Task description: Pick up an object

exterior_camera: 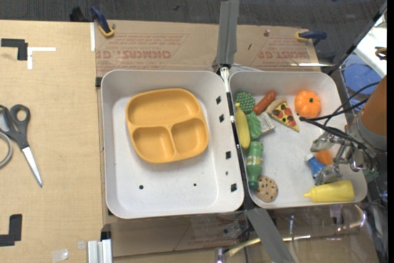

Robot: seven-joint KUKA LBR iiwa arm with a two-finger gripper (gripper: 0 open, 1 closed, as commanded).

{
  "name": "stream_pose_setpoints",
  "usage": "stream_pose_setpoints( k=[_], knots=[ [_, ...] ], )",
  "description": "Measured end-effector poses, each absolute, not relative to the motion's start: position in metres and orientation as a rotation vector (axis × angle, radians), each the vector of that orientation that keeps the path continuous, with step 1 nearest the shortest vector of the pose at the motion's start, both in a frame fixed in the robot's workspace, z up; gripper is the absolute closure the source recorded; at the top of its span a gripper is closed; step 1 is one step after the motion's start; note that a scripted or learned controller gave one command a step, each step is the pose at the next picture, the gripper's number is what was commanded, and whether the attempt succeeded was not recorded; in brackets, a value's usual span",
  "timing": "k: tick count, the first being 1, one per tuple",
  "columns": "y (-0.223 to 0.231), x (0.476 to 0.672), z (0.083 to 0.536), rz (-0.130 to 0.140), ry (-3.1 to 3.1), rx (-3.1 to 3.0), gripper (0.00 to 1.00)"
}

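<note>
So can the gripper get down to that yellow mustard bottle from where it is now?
Probably yes. The gripper hangs just above the mustard bottle in the right bin, and nothing lies over the bottle.

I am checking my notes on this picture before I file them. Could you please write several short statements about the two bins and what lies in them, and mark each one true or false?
1. The yellow divided plate lies in the left bin. True.
2. The orange pumpkin is in the left bin. False: it lies in the right bin, near its far right corner.
3. The cookie lies near the front edge of the right bin. True.
4. The yellow mustard bottle stands upright. False: it lies on its side.
5. The scissors lie inside a bin. False: they lie on the bench, left of both bins.
</note>
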State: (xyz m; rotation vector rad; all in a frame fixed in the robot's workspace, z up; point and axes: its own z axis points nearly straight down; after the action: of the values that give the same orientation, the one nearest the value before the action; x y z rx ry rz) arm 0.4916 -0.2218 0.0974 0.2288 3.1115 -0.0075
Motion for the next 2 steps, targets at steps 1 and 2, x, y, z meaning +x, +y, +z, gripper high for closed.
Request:
stream_pose_setpoints(
  k=[1,2],
  knots=[
    [-0.2207,0.4859,0.0973,-0.002,3.089,0.428,0.00],
    [-0.2209,0.4848,0.0966,-0.002,3.081,0.499,0.00]
  ],
)
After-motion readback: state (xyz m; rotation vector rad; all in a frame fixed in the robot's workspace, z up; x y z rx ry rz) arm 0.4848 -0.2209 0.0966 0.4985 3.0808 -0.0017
